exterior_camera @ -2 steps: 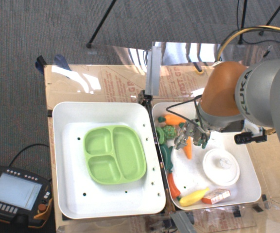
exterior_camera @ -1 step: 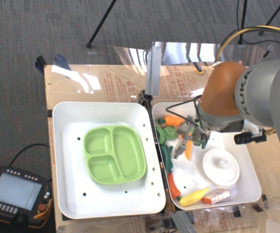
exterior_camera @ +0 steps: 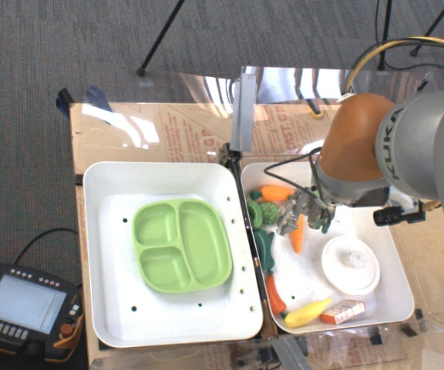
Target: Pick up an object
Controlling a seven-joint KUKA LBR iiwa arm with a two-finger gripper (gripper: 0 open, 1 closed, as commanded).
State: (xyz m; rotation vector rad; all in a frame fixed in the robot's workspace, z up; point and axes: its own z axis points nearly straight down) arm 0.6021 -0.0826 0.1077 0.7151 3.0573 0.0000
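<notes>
While its jaws' state is unclear, the gripper hangs over a carrot

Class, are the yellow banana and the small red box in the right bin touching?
Touching: the camera view shows the banana tip meeting the red box with no visible gap.

A robotics lab is shown: 2 white bins are set on a cardboard-covered bench, a teach pendant is laid on grey carpet, and tripod legs are seen.
</notes>
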